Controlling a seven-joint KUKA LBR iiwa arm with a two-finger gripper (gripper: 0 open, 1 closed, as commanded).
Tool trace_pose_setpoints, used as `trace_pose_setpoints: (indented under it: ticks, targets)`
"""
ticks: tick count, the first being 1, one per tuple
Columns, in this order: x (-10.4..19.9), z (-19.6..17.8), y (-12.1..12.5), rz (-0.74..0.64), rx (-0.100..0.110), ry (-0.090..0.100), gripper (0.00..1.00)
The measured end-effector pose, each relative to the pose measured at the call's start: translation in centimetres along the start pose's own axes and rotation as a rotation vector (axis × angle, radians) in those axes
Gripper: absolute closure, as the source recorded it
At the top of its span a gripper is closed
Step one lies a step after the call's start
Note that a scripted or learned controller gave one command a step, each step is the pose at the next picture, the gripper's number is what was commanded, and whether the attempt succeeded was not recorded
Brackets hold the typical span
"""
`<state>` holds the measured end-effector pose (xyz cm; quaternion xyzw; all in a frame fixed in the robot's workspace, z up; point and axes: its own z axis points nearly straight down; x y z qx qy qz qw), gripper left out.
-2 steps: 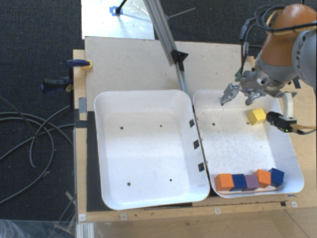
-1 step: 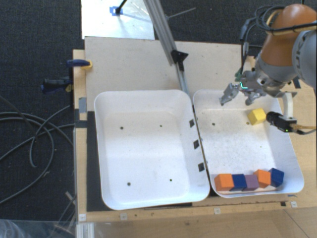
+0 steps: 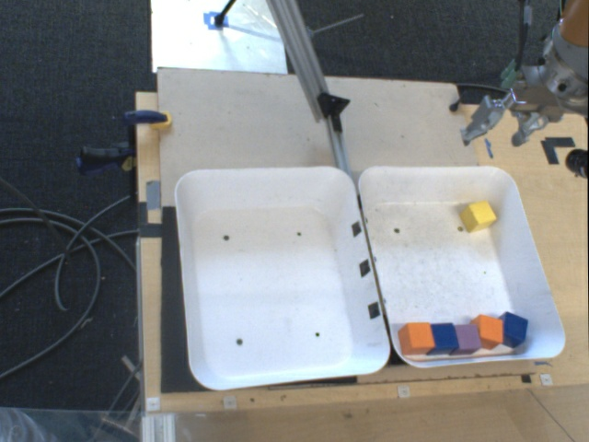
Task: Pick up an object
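Two metal fingers of the gripper (image 3: 502, 125) are standing apart with nothing between them, hanging above the bench beyond the far rim of the right bin (image 3: 525, 210). The arm (image 3: 563, 63) is reaching in from the right, its grey wrist sitting just behind and above the fingers.

Nearest to the gripper, below it and slightly to its left in the view, a yellow block (image 3: 478, 215) is lying alone in the far part of the right bin, well apart from the fingers. Much farther from the gripper, along the near wall of the same bin, five blocks are sitting in a row, touching or nearly touching one another: an orange block (image 3: 417, 337) at the end farthest left, then a blue block (image 3: 444, 337), a purple block (image 3: 467, 338), a second orange block (image 3: 489, 330), and a dark blue block (image 3: 514, 328) at the right end, closest to the bin's corner.

Farther out to the gripper's left, the left bin (image 3: 198, 247) is lying side by side with the right one, their walls meeting along the middle. A grey pole (image 3: 299, 44) is slanting across the bench beyond both bins, well to the left of the gripper.
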<state>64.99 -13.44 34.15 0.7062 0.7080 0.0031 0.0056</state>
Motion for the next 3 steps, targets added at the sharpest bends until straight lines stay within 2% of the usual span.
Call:
trace_pose_setpoints:
  ticks: [1,2,3]
  targets:
    - [-6.8,-0.4,-2.9,0.007,0.009,-0.001,0.00]
    - [-7.9,21.2,-2.9,0.001,0.017,0.004,0.00]
    - [-4.0,25.3,-8.3,0.001,0.019,0.007,0.00]
